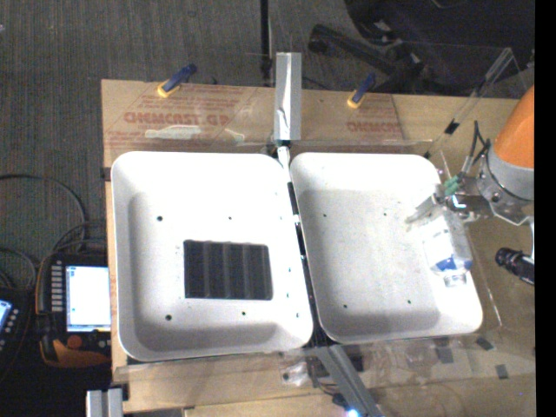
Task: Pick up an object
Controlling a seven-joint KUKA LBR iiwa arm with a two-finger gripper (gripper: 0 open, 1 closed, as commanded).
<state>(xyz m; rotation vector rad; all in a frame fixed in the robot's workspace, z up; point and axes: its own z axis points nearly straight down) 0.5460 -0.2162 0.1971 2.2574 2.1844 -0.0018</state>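
**A:** What do you have to pick?

**B:** Far to the gripper's left, a dark ribbed rectangular block (228,269) lies flat in the left bin (130,233), untouched. The right bin (365,233) sits nearer.

**A:** And the gripper (452,263)?

**B:** It hangs over that bin's right edge. You can't tell how the jaws stand; nothing visibly held. Judging by this, the pick isn't done.

2 white bins: left bin (139,233), right bin (365,233). 1 dark ribbed block (228,270) in the left bin. 1 small blue-and-clear item (452,266) at the right bin's edge. 2 blue-and-yellow clamps (176,79) (362,89).
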